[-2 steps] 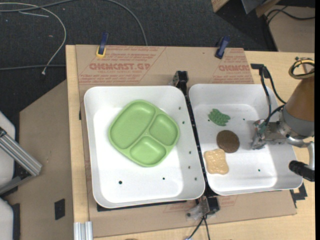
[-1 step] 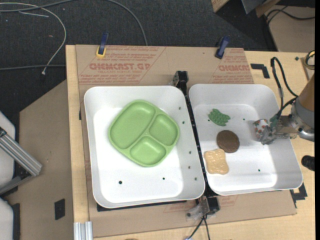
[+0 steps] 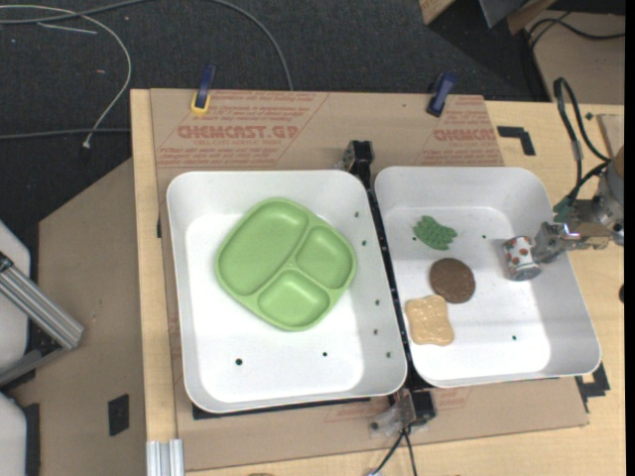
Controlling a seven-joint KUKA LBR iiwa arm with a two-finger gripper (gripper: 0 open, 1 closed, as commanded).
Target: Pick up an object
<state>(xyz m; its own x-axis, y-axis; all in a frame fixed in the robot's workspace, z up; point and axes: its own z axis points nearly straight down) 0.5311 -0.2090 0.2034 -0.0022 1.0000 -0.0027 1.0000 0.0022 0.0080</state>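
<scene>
- The gripper (image 3: 544, 240) sits at the right bin's (image 3: 516, 360) right edge, closed around a small white cup with red spots (image 3: 519, 257).
- A green leafy piece (image 3: 434, 232), a brown disc (image 3: 452, 280) and a tan cracker (image 3: 430, 321) lie near that bin's left side.
- A green divided plate (image 3: 286, 263) rests in the left bin (image 3: 203, 360).

At the right edge of the frame the arm (image 3: 605, 206) is cut off, so little more than its wrist end shows, and whether the gripper (image 3: 552, 234) is spread or closed is too small to tell. The small can (image 3: 518, 257) beside it bears red marks too tiny to read. At the lower left, a metal rail (image 3: 38, 307) runs off the frame.
</scene>
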